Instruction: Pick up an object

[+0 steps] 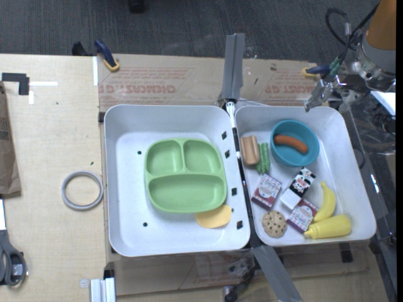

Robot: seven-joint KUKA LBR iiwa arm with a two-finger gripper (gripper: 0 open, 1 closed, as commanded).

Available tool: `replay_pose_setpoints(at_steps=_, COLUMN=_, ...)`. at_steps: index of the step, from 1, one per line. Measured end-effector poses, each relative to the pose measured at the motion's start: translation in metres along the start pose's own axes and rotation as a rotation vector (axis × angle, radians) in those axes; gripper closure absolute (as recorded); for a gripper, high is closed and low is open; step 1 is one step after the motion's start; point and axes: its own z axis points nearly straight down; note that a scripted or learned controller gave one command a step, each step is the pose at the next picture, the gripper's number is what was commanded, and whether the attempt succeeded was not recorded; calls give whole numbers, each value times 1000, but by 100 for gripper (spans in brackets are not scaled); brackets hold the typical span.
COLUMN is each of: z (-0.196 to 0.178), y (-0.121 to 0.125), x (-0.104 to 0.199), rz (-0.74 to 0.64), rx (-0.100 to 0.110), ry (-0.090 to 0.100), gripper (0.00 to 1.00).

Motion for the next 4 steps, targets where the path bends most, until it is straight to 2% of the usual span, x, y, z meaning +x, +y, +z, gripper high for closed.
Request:
replay_pose_setpoints(at_steps=1, z=116, y=-21, x=-4, rz=-52, rx=1, ry=1, gripper=0)
replay_pose_setpoints(at_steps=2, z=177, y=-24, x=-22, rz=-123, rx=-1, ry=1, gripper=0)
replay_pose_setpoints(at_steps=3, z=169, y=-23, x=-23, rz=-120, rx=-3, ry=1, gripper=100)
replay_pose_setpoints(at_steps=4, z=83, y=2, x=17, rz=26, rx=0, ry=-1, gripper=100)
